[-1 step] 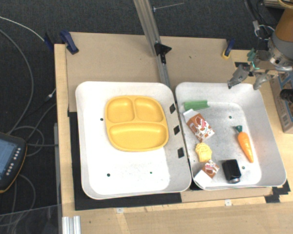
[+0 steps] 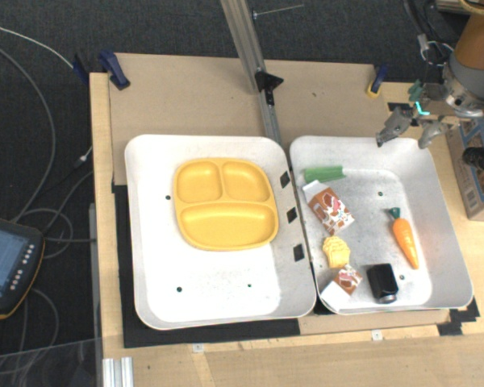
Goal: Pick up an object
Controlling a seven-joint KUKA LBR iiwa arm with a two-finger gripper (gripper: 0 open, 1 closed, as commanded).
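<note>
My gripper (image 2: 406, 133) hangs over the far right corner of the right bin (image 2: 436, 176), its two fingers spread apart with nothing between them. Below it in that bin lie a green stick (image 2: 323, 173), a red and white snack packet (image 2: 331, 209), an orange carrot (image 2: 404, 238), a yellow toy (image 2: 335, 251), a small red packet (image 2: 348, 279) and a black block (image 2: 382, 282). All of them lie well clear of the gripper, toward the near side.
The left bin (image 2: 145, 240) holds a yellow divided plate (image 2: 224, 202). A metal pole (image 2: 246, 35) rises from the far edge between the bins. Blue clamps (image 2: 113, 68) grip the bench corners. A tablet (image 2: 4, 260) and cables lie left of the bench.
</note>
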